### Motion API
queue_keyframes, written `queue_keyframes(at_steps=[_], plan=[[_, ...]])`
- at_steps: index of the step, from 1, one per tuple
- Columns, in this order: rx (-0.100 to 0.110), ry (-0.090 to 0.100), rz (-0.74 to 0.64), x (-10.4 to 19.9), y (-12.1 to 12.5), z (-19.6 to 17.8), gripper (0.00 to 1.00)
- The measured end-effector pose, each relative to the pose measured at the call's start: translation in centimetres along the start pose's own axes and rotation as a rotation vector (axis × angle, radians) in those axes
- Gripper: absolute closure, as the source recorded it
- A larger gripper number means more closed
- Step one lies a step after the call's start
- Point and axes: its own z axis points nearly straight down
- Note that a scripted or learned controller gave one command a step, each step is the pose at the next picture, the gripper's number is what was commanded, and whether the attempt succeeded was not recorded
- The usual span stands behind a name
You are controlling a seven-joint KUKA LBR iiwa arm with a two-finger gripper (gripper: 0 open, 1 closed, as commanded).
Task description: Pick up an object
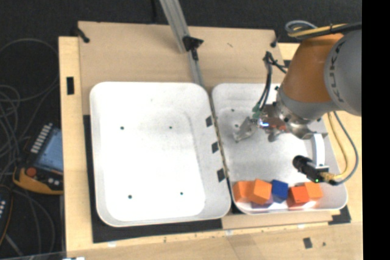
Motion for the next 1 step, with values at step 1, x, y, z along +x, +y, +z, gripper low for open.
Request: queue_keyframes(at_steps=[1], plan=[[-0.016,0.001,-0.008,3.98,-4.62,-7.45,0.00]])
